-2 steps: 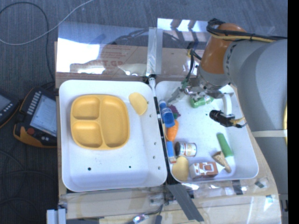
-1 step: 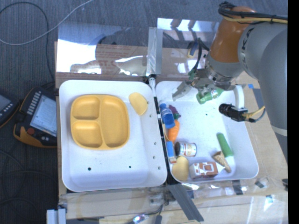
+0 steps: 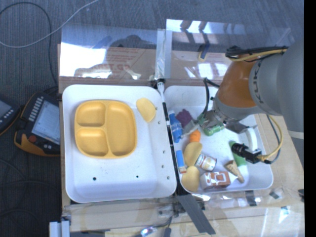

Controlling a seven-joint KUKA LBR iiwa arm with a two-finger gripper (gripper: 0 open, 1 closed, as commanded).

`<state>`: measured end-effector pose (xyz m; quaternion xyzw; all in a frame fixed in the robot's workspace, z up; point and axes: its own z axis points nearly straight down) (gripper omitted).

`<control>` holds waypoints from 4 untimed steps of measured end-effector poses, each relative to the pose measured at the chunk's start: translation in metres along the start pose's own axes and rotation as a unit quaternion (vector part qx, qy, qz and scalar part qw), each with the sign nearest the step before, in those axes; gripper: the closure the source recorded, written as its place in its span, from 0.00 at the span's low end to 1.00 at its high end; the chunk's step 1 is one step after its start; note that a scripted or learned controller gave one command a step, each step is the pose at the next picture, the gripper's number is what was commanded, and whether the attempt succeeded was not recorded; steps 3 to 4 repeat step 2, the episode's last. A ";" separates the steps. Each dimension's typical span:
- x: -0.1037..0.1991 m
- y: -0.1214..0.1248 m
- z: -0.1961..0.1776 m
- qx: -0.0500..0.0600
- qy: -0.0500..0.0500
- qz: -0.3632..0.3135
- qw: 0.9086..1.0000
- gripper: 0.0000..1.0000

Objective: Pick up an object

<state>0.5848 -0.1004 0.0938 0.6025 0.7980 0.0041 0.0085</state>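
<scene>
At the near edge of the right bin [image 3: 264,184] lie a brown-and-white carton [image 3: 217,180], a pale yellow rounded toy [image 3: 190,178] and an ice-cream cone [image 3: 236,169]. Just beyond are a small jar [image 3: 205,161] on its side and a tan bread-like piece [image 3: 193,150]. Farther in, a small orange piece [image 3: 195,136] sits beside a green object [image 3: 214,129], right at the gripper [image 3: 209,120]; open or closed, I cannot tell. A purple piece [image 3: 184,116] and a blue bottle [image 3: 174,125] lie by the left wall. The left bin [image 3: 123,181] holds a yellow divided plate [image 3: 105,128] and a yellow oval piece [image 3: 146,109].
</scene>
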 end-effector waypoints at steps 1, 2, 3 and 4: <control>0.001 0.003 -0.011 -0.003 0.001 0.000 1.000 1.00; 0.048 0.021 -0.123 0.009 0.003 0.067 0.998 1.00; 0.048 0.021 -0.123 0.009 0.003 0.067 0.998 1.00; 0.048 0.021 -0.123 0.009 0.003 0.067 0.998 1.00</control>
